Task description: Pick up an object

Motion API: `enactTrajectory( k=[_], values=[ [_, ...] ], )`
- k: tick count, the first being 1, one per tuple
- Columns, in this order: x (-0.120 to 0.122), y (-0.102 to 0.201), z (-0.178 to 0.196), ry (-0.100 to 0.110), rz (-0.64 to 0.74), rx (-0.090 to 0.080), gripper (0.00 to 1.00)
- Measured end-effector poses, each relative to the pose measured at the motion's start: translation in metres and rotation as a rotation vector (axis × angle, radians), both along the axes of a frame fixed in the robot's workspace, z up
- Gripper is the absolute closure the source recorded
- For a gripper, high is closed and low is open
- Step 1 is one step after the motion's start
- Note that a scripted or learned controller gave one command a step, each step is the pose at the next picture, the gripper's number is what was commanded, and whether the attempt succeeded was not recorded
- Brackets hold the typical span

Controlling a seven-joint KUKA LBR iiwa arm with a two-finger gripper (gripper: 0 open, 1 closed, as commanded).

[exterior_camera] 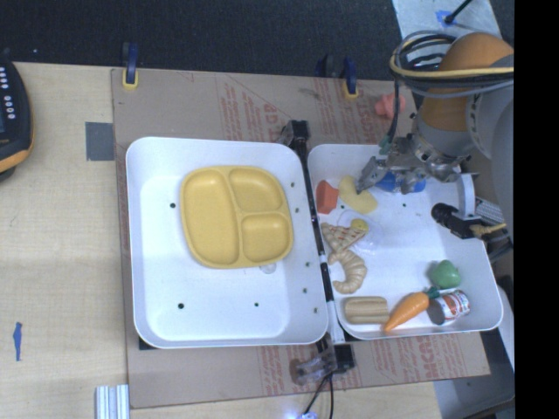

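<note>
We take the pale yellow lump [360,198] as the nearest candidate: a small, rounded, smooth piece, a little like a toy lemon. It lies in the upper left part of the right bin [476,321], close to the wall that this bin shares with its neighbour. Just to its left sits an orange-red piece [327,195], very near it; we cannot tell whether the two touch.

The gripper [384,171] hangs low over the same corner of the bin, just up and to the right of the yellow lump in the view. Its dark tip seems to reach the lump's upper edge, but we cannot tell whether they touch. Nor can we tell how wide the gripper stands, and we see nothing held in it. A small blue thing [413,183] shows just beside it on the right.

Further down the bin we see two tan curled pieces [348,253], a tan roll [365,308], a toy carrot [406,310], a green piece [445,274] and a small can [453,305]. The left bin [157,312] carries a yellow divided plate [236,215].
</note>
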State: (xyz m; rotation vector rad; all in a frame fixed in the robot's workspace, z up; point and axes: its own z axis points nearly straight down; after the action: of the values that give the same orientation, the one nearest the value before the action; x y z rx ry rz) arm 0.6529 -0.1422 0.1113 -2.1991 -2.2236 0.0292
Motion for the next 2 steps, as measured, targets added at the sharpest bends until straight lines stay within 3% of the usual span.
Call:
enactTrajectory(
  k=[1,2],
  values=[
    [-0.003,-0.063,-0.025,0.017,-0.012,0.027,0.00],
    [0.003,-0.049,0.009,-0.019,-0.007,0.003,0.00]
  ],
)
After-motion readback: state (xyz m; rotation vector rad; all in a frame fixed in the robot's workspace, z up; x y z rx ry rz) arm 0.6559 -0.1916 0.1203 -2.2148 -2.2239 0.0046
